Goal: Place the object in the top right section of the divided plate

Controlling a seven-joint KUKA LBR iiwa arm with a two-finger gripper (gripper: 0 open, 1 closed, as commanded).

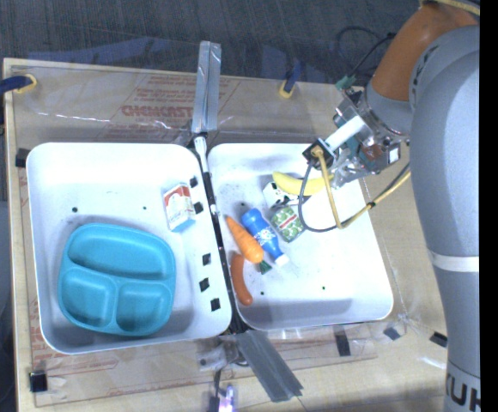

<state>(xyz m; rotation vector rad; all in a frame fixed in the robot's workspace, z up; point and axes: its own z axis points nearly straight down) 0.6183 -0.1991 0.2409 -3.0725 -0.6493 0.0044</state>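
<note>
The blue divided plate (118, 276) lies in the left bin, toward its front, with one long section at the back and two smaller ones in front. A small red and white carton (178, 205) sits behind it near the divider. In the right bin lie a banana (294, 183), a green packet (288, 221), a blue bottle (262, 235), a carrot (246, 240) and a reddish sausage (241, 280). My gripper (342, 172) hangs over the back of the right bin, just right of the banana's end.
The two white bins (51, 166) (365, 273) meet at a raised central wall with black clips. A yellow cable loops down from the wrist over the right bin's middle. The grey arm covers the right side.
</note>
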